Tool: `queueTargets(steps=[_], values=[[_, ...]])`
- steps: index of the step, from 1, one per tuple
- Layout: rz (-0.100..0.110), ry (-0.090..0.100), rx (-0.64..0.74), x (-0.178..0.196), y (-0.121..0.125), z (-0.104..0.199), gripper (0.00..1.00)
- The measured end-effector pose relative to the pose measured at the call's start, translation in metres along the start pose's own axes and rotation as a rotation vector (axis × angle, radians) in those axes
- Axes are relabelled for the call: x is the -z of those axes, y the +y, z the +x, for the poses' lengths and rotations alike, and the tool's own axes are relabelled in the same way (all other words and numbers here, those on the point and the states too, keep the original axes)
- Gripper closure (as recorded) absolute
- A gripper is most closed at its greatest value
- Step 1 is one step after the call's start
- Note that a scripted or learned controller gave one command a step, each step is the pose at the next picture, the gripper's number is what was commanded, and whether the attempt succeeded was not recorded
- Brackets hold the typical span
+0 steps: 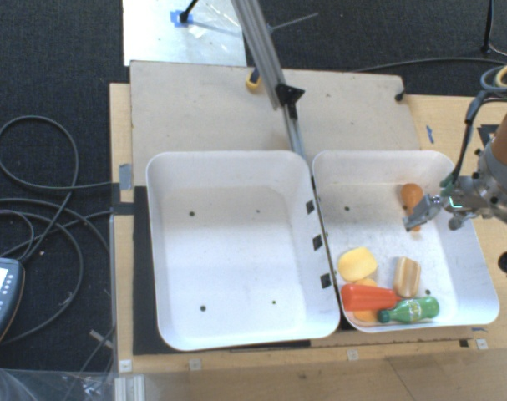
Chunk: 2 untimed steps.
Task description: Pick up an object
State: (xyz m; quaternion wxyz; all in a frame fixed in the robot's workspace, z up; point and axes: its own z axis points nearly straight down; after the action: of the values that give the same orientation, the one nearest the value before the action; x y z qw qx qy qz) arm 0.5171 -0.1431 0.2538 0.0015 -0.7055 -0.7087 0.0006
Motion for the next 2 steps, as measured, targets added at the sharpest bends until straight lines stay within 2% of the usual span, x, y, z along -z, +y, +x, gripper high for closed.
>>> queueTargets(steps=[1,2], values=[[-0.005,-0.001,-0.001,0.002,0.001,0.0,0.0],[0.0,0.0,-0.004,-0.04,0.005,-0.001,0.0]])
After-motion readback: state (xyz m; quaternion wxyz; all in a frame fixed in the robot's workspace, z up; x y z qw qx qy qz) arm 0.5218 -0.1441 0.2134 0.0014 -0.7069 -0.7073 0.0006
